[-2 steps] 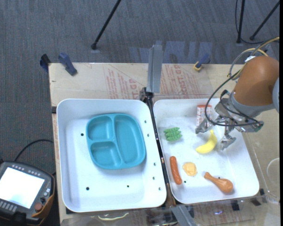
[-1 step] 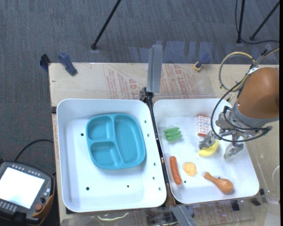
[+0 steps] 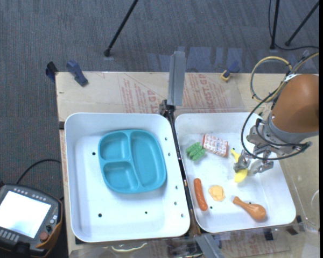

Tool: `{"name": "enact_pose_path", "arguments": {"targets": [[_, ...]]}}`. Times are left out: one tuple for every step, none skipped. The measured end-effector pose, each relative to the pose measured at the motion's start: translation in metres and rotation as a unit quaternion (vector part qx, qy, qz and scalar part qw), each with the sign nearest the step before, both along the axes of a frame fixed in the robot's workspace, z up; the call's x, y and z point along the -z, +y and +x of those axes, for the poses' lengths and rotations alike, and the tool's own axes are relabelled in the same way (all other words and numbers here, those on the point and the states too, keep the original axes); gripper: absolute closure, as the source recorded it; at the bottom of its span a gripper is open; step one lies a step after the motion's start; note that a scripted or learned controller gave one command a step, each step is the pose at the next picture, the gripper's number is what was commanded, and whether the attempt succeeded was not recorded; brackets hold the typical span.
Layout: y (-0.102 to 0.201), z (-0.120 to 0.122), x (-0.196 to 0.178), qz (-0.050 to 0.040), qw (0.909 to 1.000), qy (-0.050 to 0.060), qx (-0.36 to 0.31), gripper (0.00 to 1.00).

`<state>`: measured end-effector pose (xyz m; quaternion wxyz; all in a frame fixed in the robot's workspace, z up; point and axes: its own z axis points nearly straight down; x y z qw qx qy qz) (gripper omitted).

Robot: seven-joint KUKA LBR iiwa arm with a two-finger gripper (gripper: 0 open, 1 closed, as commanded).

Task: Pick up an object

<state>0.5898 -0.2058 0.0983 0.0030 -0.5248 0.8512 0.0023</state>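
Faint red printing, none of it readable

The bench top (image 3: 151, 93) behind the two white bins carries slanted red lettering, stamped in several places on its pale board, but the characters are too small and blurred to make out as words. The small red-and-white packet (image 3: 215, 144) lying in the right bin (image 3: 288, 198) shows a printed pattern whose marks cannot be read either. The handheld pendant (image 3: 22, 216) at the lower left has a bright screen with no legible text.
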Motion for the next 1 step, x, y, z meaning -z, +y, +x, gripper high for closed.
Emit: {"name": "enact_pose_path", "arguments": {"targets": [[0.0113, -0.0175, -0.109, -0.0023, 0.9891, -0.002, -0.147, 1.0]]}}
